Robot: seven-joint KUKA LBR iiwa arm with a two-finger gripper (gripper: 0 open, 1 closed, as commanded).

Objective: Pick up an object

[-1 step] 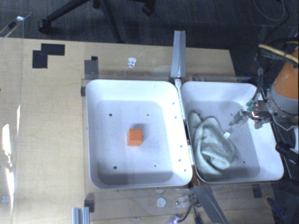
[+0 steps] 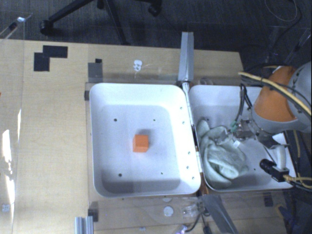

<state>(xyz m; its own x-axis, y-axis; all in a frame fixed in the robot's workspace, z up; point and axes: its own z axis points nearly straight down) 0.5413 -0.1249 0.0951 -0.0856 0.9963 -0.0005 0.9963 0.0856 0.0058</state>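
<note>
Status: nothing picked yet, as far as I can judge. End effector sits low in the right bin, right of frame centre, pressed into or just above a crumpled pale cloth. Can't tell how far it is open or whether it has any hold on the cloth; wrist hardware and cables cover that spot. The cloth lies bunched on the bin floor against the left wall, not lifted.

Other candidate: orange cube in the left bin, roughly mid-floor, alone, well apart from the walls. Untouched, and the arm is nowhere near it.

Left to do: confirm a grasp, then lift clear. Judging by the pose, the cloth is the target, and the whole pick is still ahead.

In the way:
- The cloth is soft and folded, so a pinch may catch one layer or slip off.
- It is close to the divider between the bins, so there is little room on that side.
- A yellow hose and black cabling hang around the wrist at right of frame, over the right bin.

Around: light wood worktop, black tape marks upper left, a metal post above the bin joint, office-chair base on the dark floor at top.
</note>
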